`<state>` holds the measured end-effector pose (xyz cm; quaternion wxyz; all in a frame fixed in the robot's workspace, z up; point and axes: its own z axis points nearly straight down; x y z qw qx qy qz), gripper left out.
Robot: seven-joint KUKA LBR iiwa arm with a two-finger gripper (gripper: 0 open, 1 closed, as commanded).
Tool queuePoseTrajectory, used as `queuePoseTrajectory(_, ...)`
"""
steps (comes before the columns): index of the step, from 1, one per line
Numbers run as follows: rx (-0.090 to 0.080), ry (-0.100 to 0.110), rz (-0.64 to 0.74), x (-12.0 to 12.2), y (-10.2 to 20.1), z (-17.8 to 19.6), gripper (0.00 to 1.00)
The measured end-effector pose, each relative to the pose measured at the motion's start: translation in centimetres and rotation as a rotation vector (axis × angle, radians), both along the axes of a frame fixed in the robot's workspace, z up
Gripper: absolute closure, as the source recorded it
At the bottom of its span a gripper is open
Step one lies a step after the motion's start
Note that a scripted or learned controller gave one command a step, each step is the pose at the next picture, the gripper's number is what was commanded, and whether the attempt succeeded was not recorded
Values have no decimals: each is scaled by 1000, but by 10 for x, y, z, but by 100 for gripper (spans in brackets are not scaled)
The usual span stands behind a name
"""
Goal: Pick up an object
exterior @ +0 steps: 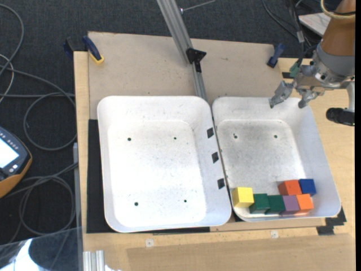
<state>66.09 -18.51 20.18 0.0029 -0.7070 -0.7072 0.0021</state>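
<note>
Several small coloured blocks lie packed along the near edge of the right bin (316, 151): a yellow block (243, 196), two green blocks (261, 202), a purple block (290, 203), two orange blocks (291, 187) and a blue block (307, 186). My gripper (291, 98) hangs over the far right corner of that bin, well away from the blocks. Its two fingers are spread apart and nothing sits between them.
The left bin (113, 117) lies beside the right one. A slanted metal pole (177, 27) rises from the far side between the bins. Blue clamps (93, 48) sit at the board's back corners. Cables and a handheld device (11, 157) lie on the floor to the left.
</note>
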Motion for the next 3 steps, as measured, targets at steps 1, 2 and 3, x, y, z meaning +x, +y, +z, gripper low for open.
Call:
queuePoseTrajectory(1, -1, -1, 0, 4, -5, -46, 0)
queuePoseTrajectory(2, 0, 0, 1, 3, -4, -99, 0)
queuePoseTrajectory(3, -3, -9, 2, 6, -4, -83, 100)
